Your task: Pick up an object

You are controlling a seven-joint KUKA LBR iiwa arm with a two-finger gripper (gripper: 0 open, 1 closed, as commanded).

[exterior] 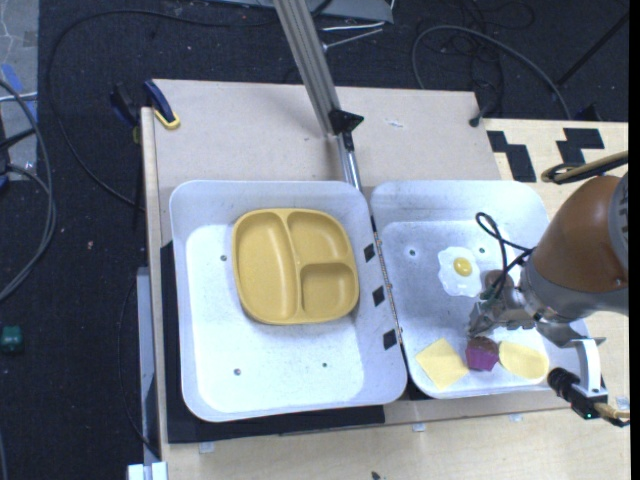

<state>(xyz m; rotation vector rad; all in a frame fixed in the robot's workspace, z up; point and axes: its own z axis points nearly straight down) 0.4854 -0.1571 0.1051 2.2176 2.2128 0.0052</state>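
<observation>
Two white bins sit side by side on the bench in front of you. In the left bin (205,368) you see a yellow divided plate (296,265) with three compartments, lying flat near the upper middle. In the right bin (420,213) you find four small things: a toy fried egg (460,271) near the middle, a yellow square slice (442,362) at the front edge, a purple object (482,354) just beside that slice, and a pale yellow piece (523,359) on the other side of the purple one. The arm (585,248) comes in from the right, and its gripper (492,316) hangs just above the purple object, between it and the egg. You cannot tell from this view how the gripper is set, or if it touches the purple object.
</observation>
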